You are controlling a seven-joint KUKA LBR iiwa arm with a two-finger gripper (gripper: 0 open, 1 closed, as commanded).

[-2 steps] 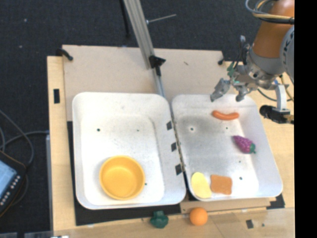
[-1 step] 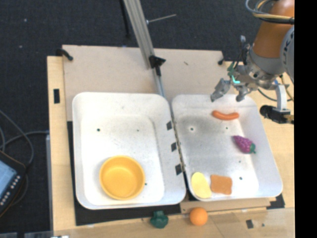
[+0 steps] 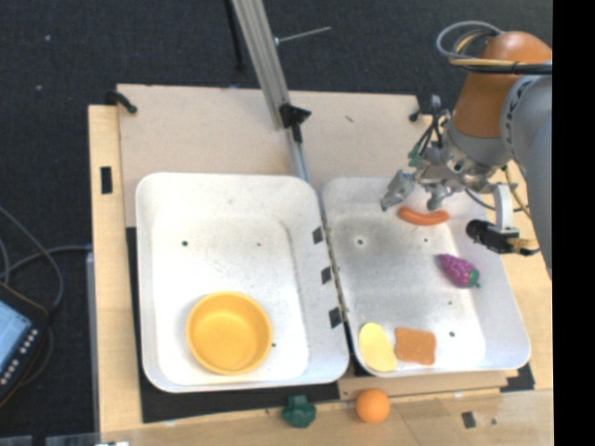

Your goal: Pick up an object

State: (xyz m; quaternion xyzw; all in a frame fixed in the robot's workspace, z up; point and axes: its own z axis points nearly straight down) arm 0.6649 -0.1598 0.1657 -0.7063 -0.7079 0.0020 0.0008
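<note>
My gripper [image 3: 416,193] hangs over the far end of the right bin [image 3: 372,268], with its fingers spread open. A small orange-red sausage [image 3: 423,216] lies on the bin floor just in front of the fingertips, and nothing sits between the fingers. Nearer the bin's right side is a purple bunch of grapes [image 3: 458,269]. At the near edge a pale yellow piece [image 3: 376,346] and an orange block [image 3: 416,346] lie side by side.
A yellow bowl [image 3: 230,331] sits in the near part of the left bin [image 3: 186,221]. An orange ball [image 3: 372,405] and a green toy [image 3: 298,412] rest on the bench in front of the bins. A slanted metal pole [image 3: 270,63] rises behind the bins.
</note>
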